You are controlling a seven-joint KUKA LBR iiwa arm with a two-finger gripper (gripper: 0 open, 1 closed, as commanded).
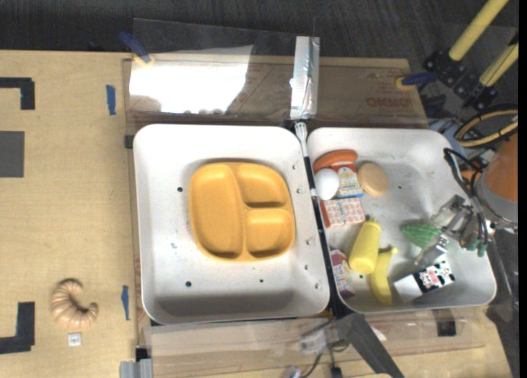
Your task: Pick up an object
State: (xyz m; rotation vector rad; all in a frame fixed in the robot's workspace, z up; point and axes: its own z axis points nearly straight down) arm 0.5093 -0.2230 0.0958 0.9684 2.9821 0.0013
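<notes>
The right bin [412, 142] holds several small objects. My gripper [451, 225] hangs low over that bin's right side, reaching in from the right edge. Its tip is right beside a green object [422, 233], and I cannot tell whether they touch. A black-and-white patterned block [435, 275] lies just below the gripper. Near the bin's middle lie a yellow bottle [365, 247] and a yellow curved piece [381, 279]. A tan egg-shaped item [373, 179], a white egg [328, 184] and an orange-red item [335, 158] sit at the upper left.
The left bin [156, 203] bears a yellow divided plate [242, 207]. Printed packets [342, 210] lie along the right bin's left wall. A tan curled toy [72, 302] lies on the wooden bench at far left. Yellow poles and cables stand at the upper right.
</notes>
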